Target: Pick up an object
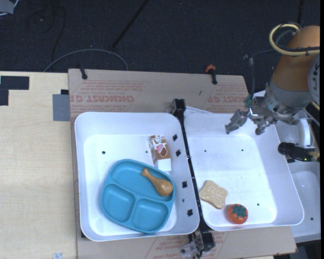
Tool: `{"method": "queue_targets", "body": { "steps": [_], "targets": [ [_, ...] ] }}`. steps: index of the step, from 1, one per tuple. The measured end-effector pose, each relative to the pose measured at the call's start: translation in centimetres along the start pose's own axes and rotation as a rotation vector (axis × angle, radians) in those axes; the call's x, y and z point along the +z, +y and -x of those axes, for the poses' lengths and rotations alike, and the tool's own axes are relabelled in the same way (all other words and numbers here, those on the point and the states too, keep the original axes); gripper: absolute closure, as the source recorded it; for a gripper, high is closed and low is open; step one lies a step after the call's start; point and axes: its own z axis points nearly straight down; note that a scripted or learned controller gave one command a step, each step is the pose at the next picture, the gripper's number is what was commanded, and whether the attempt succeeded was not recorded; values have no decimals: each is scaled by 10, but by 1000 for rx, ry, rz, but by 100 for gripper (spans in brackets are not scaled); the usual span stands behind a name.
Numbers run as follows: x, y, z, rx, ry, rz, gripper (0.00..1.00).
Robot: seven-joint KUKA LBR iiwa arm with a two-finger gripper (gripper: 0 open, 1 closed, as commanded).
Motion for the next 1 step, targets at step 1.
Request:
{"method": "queue_targets", "body": {
  "steps": [1],
  "targets": [
    [-8,3,0,-2,-2,14,0]
  ]
}}
